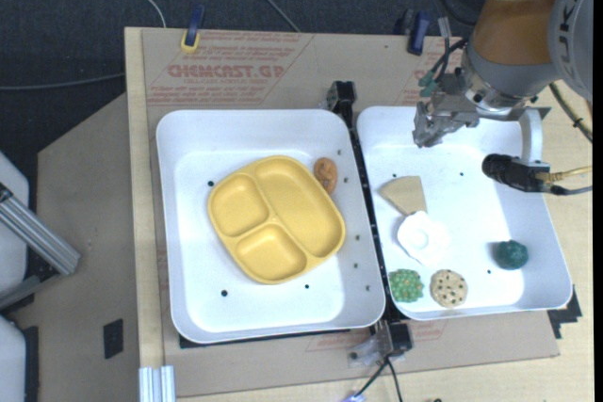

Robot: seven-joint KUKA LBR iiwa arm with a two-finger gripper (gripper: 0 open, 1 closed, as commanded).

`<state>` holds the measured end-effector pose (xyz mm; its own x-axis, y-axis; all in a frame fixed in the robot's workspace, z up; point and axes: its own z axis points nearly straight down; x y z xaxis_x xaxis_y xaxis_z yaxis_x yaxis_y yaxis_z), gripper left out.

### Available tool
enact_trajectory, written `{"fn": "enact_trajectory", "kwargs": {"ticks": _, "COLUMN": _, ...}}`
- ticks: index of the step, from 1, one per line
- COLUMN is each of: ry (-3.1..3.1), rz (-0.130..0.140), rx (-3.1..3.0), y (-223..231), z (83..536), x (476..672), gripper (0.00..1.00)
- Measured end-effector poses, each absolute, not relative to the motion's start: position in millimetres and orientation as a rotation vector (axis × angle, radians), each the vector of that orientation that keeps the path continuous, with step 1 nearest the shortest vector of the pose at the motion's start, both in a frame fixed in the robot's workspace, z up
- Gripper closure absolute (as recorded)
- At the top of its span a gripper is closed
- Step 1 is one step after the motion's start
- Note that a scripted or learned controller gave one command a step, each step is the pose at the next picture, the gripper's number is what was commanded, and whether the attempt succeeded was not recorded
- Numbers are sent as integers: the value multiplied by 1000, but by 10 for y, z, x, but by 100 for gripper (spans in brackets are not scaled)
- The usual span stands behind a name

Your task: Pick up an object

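Hovering gripper (431, 135) is seen w/ nothing held; finger gap can't be told. Tan wedge (404, 196) could be missed — it's offset below, lying flat.

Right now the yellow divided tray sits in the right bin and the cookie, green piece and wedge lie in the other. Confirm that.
Not quite: the camera view shows the yellow divided tray in the left bin. The cookie, green piece and wedge lie in the right bin.
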<state>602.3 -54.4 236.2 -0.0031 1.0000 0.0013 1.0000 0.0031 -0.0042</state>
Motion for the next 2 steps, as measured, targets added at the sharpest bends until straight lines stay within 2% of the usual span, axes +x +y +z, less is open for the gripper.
{"fn": "enact_trajectory", "kwargs": {"ticks": 2, "ry": -2223, "rz": 3, "rx": -2215, "y": 465, "z": 2169, "x": 5616, "gripper": 100}}
